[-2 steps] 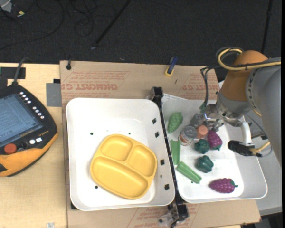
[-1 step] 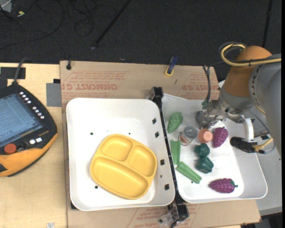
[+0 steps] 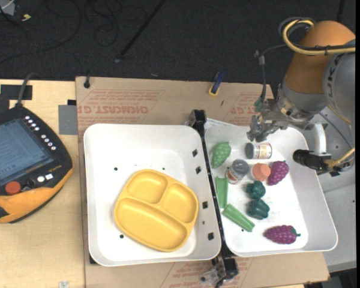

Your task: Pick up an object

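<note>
The end effector (image 3: pixel 259 131) hangs over the right bin's (image 3: pixel 324 221) far edge, just above a small can (image 3: pixel 261 150); its opening cannot be told.

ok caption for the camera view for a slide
Gripper above a small can in the right bin; yellow divided tray in the left bin.

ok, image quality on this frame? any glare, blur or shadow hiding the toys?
Camera view: lighting even and soft, shadows faint; white right bin bright but not blown out, toys readable; yellow tray shows a mild sheen, no hard glare; claw dark and slightly soft against the bin, fine detail lost; can under it small, label unreadable; overall resolution low.
</note>
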